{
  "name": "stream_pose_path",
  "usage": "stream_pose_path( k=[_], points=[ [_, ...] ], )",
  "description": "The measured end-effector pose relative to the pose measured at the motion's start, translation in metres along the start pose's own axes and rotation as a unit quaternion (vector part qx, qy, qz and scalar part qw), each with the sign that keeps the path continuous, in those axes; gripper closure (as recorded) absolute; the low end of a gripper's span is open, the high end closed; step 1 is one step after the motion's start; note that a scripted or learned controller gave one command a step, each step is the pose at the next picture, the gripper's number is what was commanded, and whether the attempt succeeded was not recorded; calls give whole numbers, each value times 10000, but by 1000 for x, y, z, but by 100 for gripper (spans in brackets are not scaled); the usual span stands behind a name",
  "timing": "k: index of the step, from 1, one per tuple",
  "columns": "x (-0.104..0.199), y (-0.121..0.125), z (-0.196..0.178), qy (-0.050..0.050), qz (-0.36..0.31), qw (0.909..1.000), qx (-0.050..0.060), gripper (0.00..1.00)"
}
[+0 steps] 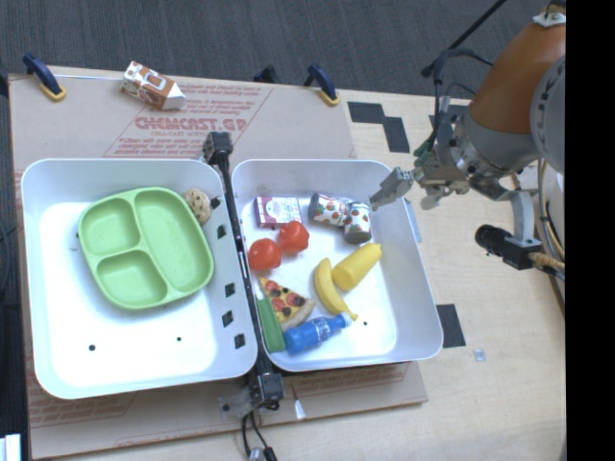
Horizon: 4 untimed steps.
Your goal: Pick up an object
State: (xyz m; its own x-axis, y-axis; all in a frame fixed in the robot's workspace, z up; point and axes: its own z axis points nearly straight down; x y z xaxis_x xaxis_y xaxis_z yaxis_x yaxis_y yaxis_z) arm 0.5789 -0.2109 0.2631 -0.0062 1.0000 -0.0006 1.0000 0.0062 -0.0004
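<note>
Banana (329,287), smooth and curved, lies in the right bin (423,301); pincer (388,188) grip unclear.

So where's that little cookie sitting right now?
The cookie is in the left bin, near its upper right corner, beside the green divided plate and by the divider between the bins.

Robot lab: bench (480,353) on grey carpet, clamped cardboard (288,113), two white bins (38,286).
</note>
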Motion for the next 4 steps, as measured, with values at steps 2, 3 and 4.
stream_pose_path(
  k=[2,3,4],
  points=[
    [1,-30,148,14,-15,10000,29,100],
    [39,-101,45,4,4,10000,-7,100],
    [39,-101,36,10,-20,10000,7,100]
  ],
)
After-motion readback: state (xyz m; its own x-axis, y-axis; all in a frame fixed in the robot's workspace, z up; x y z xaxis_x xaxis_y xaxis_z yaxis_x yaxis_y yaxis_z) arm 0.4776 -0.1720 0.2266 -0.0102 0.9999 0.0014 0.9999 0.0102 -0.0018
